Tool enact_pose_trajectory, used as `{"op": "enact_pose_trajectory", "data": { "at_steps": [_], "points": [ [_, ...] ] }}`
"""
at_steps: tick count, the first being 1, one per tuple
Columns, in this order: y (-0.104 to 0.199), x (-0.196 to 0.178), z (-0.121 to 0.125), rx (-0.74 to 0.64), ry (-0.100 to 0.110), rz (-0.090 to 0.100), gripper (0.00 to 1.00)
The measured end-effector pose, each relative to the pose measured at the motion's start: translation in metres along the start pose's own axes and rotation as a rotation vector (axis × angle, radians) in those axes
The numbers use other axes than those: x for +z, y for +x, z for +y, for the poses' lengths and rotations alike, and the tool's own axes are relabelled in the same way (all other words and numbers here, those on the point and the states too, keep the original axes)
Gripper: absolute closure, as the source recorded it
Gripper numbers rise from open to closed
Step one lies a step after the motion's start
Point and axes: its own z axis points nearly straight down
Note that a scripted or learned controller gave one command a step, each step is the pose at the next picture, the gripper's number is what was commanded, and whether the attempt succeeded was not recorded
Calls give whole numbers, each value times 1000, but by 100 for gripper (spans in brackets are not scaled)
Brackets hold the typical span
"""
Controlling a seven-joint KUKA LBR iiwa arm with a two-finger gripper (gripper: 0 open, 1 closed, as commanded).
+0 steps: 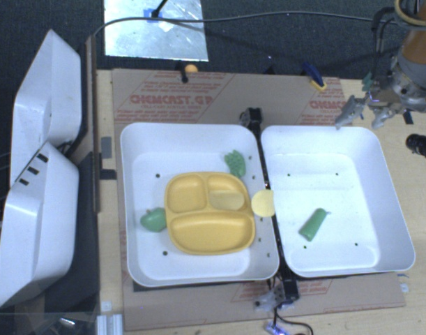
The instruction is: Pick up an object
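Gripper (364,115) first: we see the two-finger metal gripper hanging above the far right corner of the right-hand shallow white bin (380,187), its grey fingers spread apart with nothing between them. Behind it, the arm's orange band (416,47) sits at the bench's far right edge.

We find a small green cylindrical block (313,224) lying tilted on the right bin's floor, toward its near edge and well apart from the gripper, with open floor around it.

In the left-hand shallow white bin (139,159) we see a yellow plastic divided plate (209,211) taking up most of the middle. A leafy green toy piece (236,162) lies just beside the plate's far right corner, and a rounded green toy piece (153,220) touches its left side. A pale yellow disc (263,203) rests at the plate's right edge, on the rims where the two bins meet.
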Motion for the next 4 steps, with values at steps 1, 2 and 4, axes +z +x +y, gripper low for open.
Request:
{"op": "enact_pose_trajectory", "data": {
  "at_steps": [1, 2, 4],
  "points": [
    [-1, 62, -1, 0, 5, 1, 0],
    [-5, 107, -8, 1, 4, 1, 0],
    [2, 153, -7, 0, -1, -1, 100]
  ]
}}
